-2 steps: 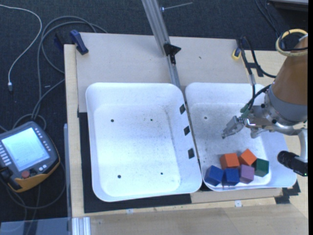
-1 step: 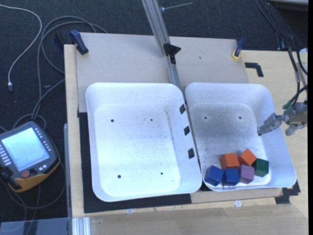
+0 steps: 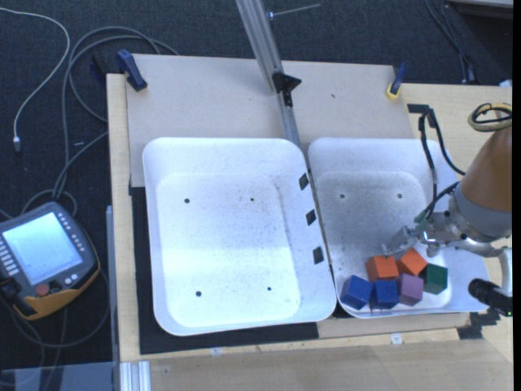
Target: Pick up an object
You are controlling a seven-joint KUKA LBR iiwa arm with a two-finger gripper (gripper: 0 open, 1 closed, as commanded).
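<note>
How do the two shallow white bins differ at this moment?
The left shallow white bin lies away from the arm; the right shallow white bin has the tool reaching in above it. The right bin holds small cubes clustered in its near corner: two orange cubes, two blue cubes, a purple cube and a green cube. The left bin looks wider. Both are white, rounded and speckled.

Arm (image 3: 488, 182) enters from right edge, orange band above grey wrist, bent downward. Gripper (image 3: 407, 239) low, pointing left; metal fingertips blurred, spacing unreadable.
</note>
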